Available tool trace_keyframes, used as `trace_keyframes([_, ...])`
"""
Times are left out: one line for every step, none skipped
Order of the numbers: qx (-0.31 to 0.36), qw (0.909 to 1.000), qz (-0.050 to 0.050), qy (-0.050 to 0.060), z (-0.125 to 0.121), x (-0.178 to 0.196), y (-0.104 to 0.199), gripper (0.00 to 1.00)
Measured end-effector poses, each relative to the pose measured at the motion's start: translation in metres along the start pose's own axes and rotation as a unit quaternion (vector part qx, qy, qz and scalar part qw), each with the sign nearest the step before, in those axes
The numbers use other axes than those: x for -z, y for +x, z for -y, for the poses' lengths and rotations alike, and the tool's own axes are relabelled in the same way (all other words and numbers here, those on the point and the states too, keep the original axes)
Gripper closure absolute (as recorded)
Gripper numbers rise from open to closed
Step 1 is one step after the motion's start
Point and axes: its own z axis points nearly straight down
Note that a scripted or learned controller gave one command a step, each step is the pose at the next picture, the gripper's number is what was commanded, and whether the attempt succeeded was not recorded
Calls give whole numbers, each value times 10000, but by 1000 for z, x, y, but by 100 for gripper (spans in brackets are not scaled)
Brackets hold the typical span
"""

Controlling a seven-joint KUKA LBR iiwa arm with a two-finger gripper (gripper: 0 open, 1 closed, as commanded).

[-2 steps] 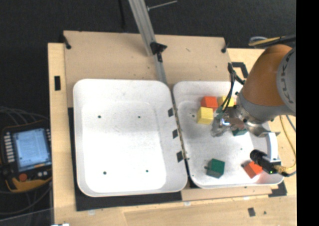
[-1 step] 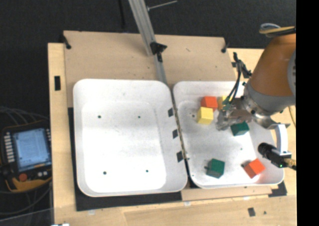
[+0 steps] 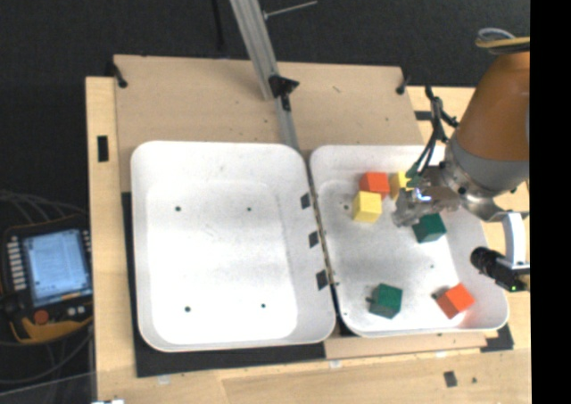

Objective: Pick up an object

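The arm [image 3: 500, 126] comes in from the right side of the frame, its orange band up near the right edge and the grey wrist below it, hanging over the right-hand bin [image 3: 343, 166]. The gripper [image 3: 412, 206] sits low over the upper middle of that bin, right in among a knot of blocks. How its jaws stand, I cannot tell: the wrist and the clutter hide them, and no block shows plainly between them.

Just left of the gripper lies a yellow block [image 3: 366, 206], with an orange block [image 3: 375, 183] touching it from above. A sliver of another yellow piece [image 3: 399, 181] peeks out right beside the orange one, against the gripper body. Just below and right of the gripper, a dark green block [image 3: 429, 228] rests on the bin floor.

Down toward the lower edge of the same bin, a second green block [image 3: 385, 300] sits near the middle, and a second orange block [image 3: 454, 300] lies tilted toward the lower right corner, well apart from the gripper.

The left-hand bin [image 3: 147, 215] fills the middle left of the frame.
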Motion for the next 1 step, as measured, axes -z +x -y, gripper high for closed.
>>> trace_keyframes([10, 10000, -9, 22, 12, -11, 49, 100])
